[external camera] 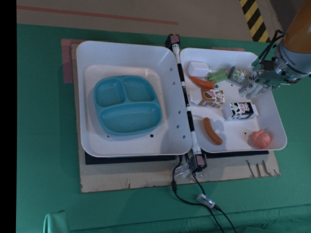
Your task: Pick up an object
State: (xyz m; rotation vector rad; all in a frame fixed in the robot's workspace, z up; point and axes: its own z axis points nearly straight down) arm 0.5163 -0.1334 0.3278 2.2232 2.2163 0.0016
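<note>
The right bin point(272, 101) holds several small items. They include a white block point(198, 68), a green pickle point(217, 74), a small green-and-white jar point(237, 74), an orange carrot point(202, 82), a brown-and-white carton point(212, 97), a black-and-white milk carton point(240, 110), a sausage point(212, 131) and a pink-orange ball point(261, 139). My gripper point(253, 89) hangs over the bin's upper right part, just right of the jar and above the milk carton. It is open, with nothing between its fingers.
The left bin point(97, 52) holds a blue divided plate point(127, 105). A black-and-white bar point(184, 96) runs between the two bins. Cables point(194, 193) trail off the bench's front edge onto the green cloth.
</note>
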